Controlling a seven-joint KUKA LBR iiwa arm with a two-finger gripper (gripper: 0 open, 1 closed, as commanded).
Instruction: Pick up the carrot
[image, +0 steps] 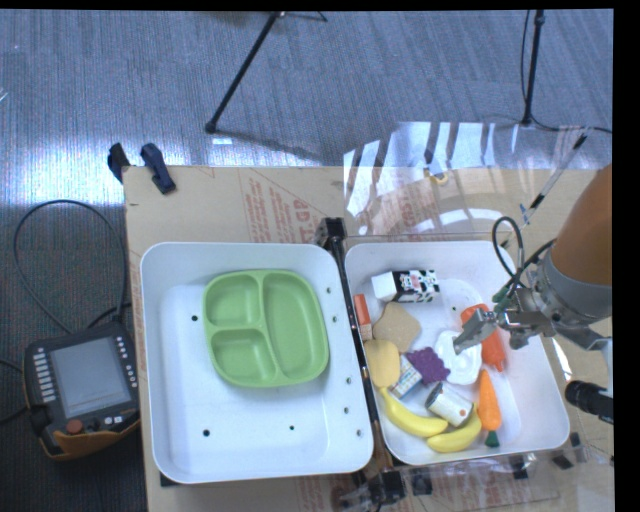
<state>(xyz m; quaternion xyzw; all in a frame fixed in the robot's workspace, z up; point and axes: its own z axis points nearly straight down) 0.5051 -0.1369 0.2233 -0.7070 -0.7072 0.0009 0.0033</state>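
Plate (267, 327), green, in left bin (180, 420). Toy food heaped in right bin (545, 420): lemon (381, 362) at 9 o'clock, banana (425, 427) at 6 o'clock, carrot (487, 403) at 4 o'clock, lying free. Gripper (487, 326) at 3 o'clock, just above carrot, beside an orange toy (493, 350). Cannot tell how wide.

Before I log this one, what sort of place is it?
Probably a robotics lab bench: a teach pendant lies on the carpet, stand legs rise behind, and two white bins hold a green tray and toy food.
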